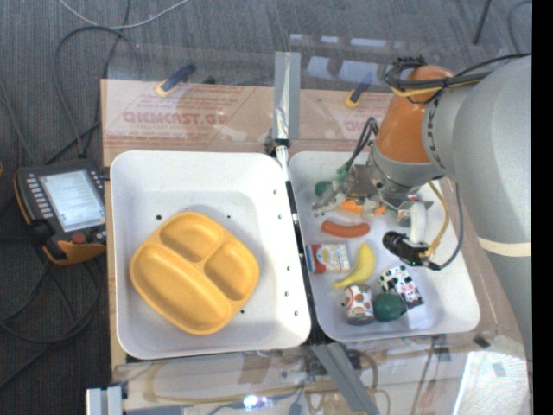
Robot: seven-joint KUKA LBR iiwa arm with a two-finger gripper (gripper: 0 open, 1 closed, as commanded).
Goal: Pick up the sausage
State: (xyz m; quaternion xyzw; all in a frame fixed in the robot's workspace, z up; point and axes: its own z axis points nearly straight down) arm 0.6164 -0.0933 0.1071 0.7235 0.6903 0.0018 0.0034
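Claw (350, 193) low in my right bin (458, 314); its grip state I cannot tell.
One sausage (346, 227) just below it, one banana (359, 268); one yellow tray (194, 271) far left; worktop (199, 119) on grey carpet.

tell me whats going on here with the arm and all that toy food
A grey and orange robot arm reaches into the right bin, its end effector low over the upper part of the pile. The sausage it is meant to pick up lies just below, on the bin floor and not yet lifted. A banana and other small toy foods sit nearby. The left bin holds a yellow divided plate.
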